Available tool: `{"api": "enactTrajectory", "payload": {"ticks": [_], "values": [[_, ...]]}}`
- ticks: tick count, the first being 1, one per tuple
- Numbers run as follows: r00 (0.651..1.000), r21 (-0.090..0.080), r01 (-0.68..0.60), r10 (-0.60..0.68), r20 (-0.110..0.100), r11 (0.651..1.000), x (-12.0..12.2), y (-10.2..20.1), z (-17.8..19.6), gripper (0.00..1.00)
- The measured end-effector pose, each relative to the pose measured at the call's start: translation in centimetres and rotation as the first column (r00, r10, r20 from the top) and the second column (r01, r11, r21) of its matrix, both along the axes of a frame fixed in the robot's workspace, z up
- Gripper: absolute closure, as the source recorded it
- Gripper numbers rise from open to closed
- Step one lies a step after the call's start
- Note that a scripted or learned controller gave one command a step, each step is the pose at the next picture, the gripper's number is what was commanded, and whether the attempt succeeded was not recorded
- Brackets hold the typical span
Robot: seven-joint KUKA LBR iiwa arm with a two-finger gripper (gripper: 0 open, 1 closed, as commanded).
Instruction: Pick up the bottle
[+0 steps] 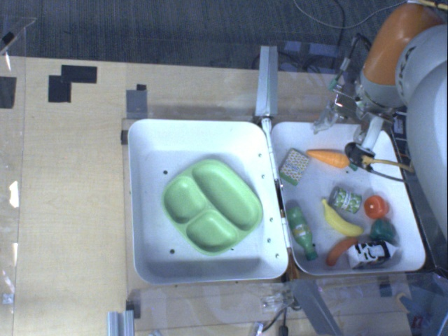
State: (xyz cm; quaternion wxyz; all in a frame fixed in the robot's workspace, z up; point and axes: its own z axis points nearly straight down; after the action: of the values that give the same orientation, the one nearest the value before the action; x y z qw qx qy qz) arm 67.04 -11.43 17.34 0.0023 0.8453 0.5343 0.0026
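- My pincer [327,120] hovered at the right bin's [315,191] far edge, holding nothing visible; how far open, I couldn't tell.
- Approach stage: next, I judged, reach near-left down to the green bottle [301,231].

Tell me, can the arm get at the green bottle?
Probably yes. The bottle lies uncovered in the right bin, with nothing on top. It sits close to the bin's left wall, though, which may crowd the gripper.
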Motion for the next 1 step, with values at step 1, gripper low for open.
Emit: {"api": "enactTrajectory", "payload": {"ticks": [1], "values": [[0.989, -0.001, -0.146, 0.146, -0.002, 0.989, -8.85, -7.16, -1.23, 0.0]]}}
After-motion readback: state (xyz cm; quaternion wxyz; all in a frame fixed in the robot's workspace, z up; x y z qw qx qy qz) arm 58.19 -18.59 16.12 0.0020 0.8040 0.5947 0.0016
